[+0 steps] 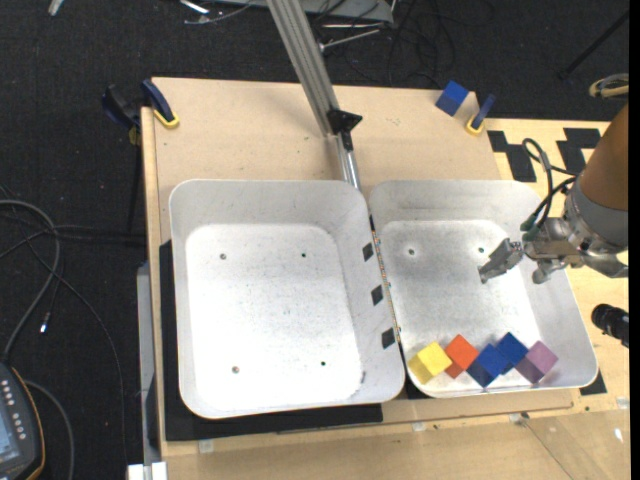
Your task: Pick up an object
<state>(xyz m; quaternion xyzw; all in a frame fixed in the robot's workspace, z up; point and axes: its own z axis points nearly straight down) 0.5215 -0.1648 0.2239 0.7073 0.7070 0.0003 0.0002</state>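
**Four blocks in the right bin's near corner, arm above them**

The things to pick lie in the right bin (560, 298), bunched along its near wall. From left to right they are a yellow block (431, 361), an orange block (461, 353), a blue block (497, 359) and a purple block (538, 361). They sit in a tight row, each touching or just beside its neighbour, the blue one partly overlapping the orange and the purple. The rest of that bin's floor is bare white, speckled with dark marks.

The left bin (190, 268) lies alongside, its right edge meeting the right bin at a seam with small black tabs. Both bins rest on the wooden counter (250, 133). A grey metal pole (305, 53) slants down from the far side to the point where the bins meet. Another small blue cube (453, 97) sits on the counter's far right corner, beside a yellow-tipped clamp (476, 115); a matching clamp (157, 105) grips the far left corner.

The arm comes in from the right edge, its orange band visible above the grey wrist. The jaws (505, 260) point left over the middle of the right bin, well apart from the row of blocks and nothing between them; whether they are released or clenched cannot be told from this angle.
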